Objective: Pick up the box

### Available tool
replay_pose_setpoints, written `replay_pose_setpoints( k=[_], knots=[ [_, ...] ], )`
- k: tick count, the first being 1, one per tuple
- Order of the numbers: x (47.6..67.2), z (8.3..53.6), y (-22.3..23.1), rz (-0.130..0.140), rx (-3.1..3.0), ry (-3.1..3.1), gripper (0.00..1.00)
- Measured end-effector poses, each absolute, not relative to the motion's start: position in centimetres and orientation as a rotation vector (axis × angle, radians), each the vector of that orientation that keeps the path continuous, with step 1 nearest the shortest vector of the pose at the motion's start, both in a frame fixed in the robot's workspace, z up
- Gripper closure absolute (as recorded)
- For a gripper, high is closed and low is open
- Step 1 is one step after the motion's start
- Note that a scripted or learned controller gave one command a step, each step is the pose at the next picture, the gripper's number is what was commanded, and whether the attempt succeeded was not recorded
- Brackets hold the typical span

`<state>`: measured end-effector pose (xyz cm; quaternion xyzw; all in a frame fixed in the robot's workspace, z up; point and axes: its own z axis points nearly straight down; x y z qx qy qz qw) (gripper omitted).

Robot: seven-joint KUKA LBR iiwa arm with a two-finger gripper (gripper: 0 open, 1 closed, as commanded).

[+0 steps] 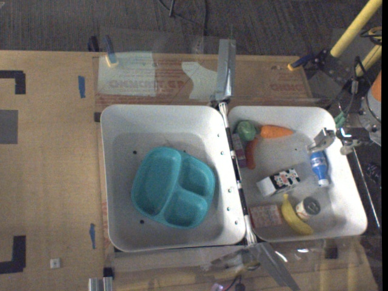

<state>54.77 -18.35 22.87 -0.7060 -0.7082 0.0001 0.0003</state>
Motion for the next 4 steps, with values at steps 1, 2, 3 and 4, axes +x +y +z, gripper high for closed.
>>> replay_pose_setpoints(
  k=[1,2,3,4],
  knots=[
    [56.3,18.4,-18.7,0.000,-2.069,-2.364,0.00],
    [53.2,18.3,-21.0,0.000,-2.258,-2.182,0.00],
    [48.8,8.8,-20.8,-0.008,-2.184,-2.266,0.00],
    [48.0,25.5,-22.0,0.000,-2.569,-1.812,0.00]
  ],
)
